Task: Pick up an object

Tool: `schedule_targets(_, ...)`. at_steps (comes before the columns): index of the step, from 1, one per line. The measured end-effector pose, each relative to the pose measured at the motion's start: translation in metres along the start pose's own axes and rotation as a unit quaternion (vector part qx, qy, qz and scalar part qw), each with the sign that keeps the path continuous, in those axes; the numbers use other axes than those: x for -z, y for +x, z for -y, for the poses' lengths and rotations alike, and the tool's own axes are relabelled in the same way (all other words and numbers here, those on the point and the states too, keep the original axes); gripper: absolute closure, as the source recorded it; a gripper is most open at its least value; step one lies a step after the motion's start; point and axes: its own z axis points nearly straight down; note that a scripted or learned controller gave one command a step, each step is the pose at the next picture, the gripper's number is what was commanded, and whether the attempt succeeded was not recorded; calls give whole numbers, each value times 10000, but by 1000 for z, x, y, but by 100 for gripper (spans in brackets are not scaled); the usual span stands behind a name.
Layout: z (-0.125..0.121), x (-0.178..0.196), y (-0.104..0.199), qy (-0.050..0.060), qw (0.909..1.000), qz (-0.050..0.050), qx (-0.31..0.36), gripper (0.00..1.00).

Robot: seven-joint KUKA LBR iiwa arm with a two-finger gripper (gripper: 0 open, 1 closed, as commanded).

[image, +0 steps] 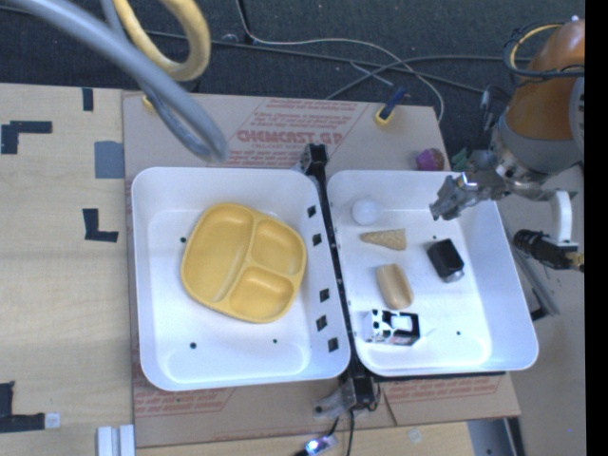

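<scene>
A: Hovering at the right bin's (508,283) far edge, the hand (454,198) carries nothing; whether it's spread or clenched, I can't tell.

B: And the pickings?

A: Black block (445,258) nearest below it; ball (365,211), wedge (384,239), bun (393,285) leftward. Likely lining up a descent.

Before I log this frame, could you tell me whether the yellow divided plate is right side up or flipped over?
Right side up. The yellow divided plate lies flat in the left bin, its three hollow compartments and raised dividers facing the camera.
</scene>
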Motion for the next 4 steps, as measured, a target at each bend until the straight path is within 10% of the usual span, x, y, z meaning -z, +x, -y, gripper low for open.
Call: schedule_targets(4,52,-15,226,40,10000,-14,31,100)
